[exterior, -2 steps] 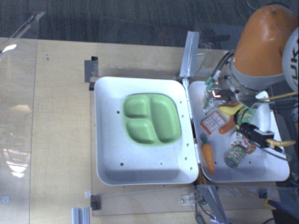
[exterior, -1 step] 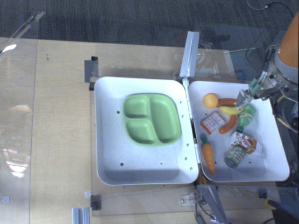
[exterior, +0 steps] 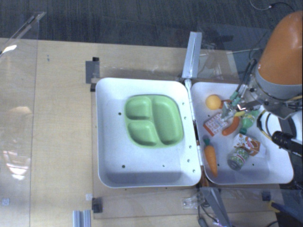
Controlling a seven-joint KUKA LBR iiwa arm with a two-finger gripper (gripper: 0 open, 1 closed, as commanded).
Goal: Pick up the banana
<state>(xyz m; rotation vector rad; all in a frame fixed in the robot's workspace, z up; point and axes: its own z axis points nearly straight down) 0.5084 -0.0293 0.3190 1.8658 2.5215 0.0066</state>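
1. Two shallow white plastic bins are seen side by side on the pale wooden bench [exterior: 57, 126]; a green compartmented plastic tray [exterior: 154, 119] is held in the left bin [exterior: 109, 174].
2. The grey two-finger gripper [exterior: 235, 107] is seen low over the upper part of the right bin [exterior: 284, 174], beneath the arm's orange band [exterior: 284, 46].
3. Whether the gripper is apart or together cannot be told, and nothing can be made out held in it.
4. A rounded yellow-orange fruit [exterior: 214, 101] is seen near the right bin's far left corner, just beside the gripper on the view's left. Whether it is the banana cannot be told.
5. A red-and-white printed packet [exterior: 215, 124] and a red-orange elongated piece [exterior: 231, 126] are found just below the gripper.
6. An orange carrot [exterior: 210, 159] and a tilted printed can [exterior: 241, 155] are placed nearer the front wall.
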